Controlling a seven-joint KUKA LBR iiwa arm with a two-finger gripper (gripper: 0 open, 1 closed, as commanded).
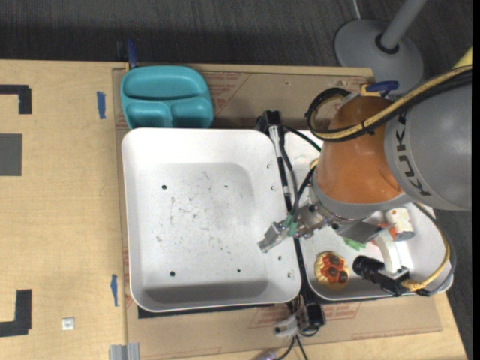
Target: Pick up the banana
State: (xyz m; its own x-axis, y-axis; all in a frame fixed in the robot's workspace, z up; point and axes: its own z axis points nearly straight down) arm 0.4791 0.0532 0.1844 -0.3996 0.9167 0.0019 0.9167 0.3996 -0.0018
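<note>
Gripper [280, 233]: low over the rim between the bins; whether spread or pressed together, I cannot tell.
Left bin [133, 201]: bare floor beside it.
Right bin [360, 295]: a round brown-orange item [330, 268] under the arm [356, 163].
Banana: I cannot place it; I judge the arm hides it.
Risk: closing here grips nothing, or strikes the rim.

The left bin [202, 216] is white with faint dark specks. The divided tray [166, 96] behind it is teal. The worktop [60, 201] is tan with black and blue tape marks. The arm [420, 148] is grey with an orange band [356, 156]. A round object [331, 268] in the right bin [435, 276] is orange-brown with dark patches.
</note>
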